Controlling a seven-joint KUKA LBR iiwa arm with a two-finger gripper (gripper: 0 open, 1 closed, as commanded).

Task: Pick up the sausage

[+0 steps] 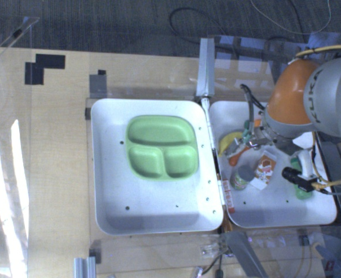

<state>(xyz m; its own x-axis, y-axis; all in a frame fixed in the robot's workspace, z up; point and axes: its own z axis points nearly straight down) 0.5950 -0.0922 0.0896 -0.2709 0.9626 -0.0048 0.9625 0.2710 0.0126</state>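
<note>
- Camera view, looking down at a slant: pale wood bench (43, 167) with two shallow white plastic bins side by side, both with rounded corners.
- Left bin (109, 201): smooth and matte. It holds one green tray (161, 146), a soft-edged moulded piece w/ three compartments, one long at the far side and two smaller at the near side. Can't see anything in the compartments.
- Right bin (274, 213): cluttered in its far half.
- Sausage (239, 150): looks to be the reddish-orange elongated piece in the far-left part of the right bin. It lies slanted, just beside a curved yellow item (229, 139). It's small and partly covered, so you can't be fully sure of the ID.
- End effector (250, 136): sits right over that spot, close above the sausage. You can't tell if it's open or closed, and nothing shows as gripped.
- Arm (335, 97): grey and glossy w/ a rounded orange band (289, 94). It covers the bin's far-right corner.
- Near the sausage, toward you: a small grey can (239, 179), standing or tilted, can't tell which.
- Just right of the can: a white-and-red carton (265, 170).
- Further right: a green object (303, 192) near the right wall, and a white piece (304, 139) by the arm.
- Bench far-left: a black L-shaped mark (43, 67).
</note>
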